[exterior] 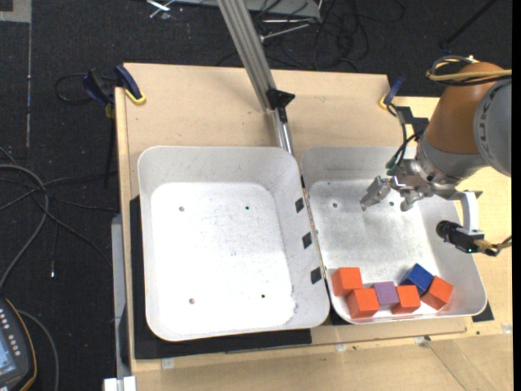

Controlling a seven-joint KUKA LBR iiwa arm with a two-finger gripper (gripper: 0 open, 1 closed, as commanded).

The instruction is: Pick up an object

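Wooden bench (212, 112) bears two white bins (163, 169); dark, seemingly carpeted floor.

The scene is evenly and fairly brightly lit from above. The two white bins (218, 243) look bright, almost washed out on their floors, with no hard glare. Shadows are soft and short: a thin dark edge under the bins' near rims and a faint one beneath the arm (468, 129). The dark floor around the bench (203, 108) swallows detail. Focus is slightly soft throughout, and the small blocks (391, 292) look a little grainy.
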